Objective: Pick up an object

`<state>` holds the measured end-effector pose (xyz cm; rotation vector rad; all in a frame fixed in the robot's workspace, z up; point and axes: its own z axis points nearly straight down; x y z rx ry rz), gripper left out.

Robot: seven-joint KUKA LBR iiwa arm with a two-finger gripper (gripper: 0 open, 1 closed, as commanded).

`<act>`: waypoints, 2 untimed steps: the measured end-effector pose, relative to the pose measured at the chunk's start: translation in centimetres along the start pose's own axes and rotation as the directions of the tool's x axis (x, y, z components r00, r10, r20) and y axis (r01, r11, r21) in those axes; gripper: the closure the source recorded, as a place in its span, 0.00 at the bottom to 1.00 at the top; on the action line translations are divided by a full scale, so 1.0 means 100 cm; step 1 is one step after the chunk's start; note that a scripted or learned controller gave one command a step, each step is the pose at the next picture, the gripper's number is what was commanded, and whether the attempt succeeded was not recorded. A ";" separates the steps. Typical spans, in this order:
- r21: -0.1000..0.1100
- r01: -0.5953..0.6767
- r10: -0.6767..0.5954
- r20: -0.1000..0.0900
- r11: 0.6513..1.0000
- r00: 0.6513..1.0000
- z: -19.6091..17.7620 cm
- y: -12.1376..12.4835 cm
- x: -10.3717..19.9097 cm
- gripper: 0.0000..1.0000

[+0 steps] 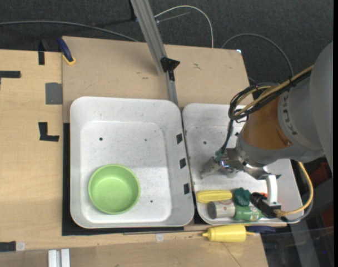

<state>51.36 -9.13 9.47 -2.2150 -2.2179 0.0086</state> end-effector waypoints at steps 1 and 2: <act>-0.007 -0.001 0.001 0.002 1.000 1.000 0.005 0.000 0.000 0.00; -0.006 0.000 0.000 0.000 1.000 1.000 -0.005 0.000 0.001 1.00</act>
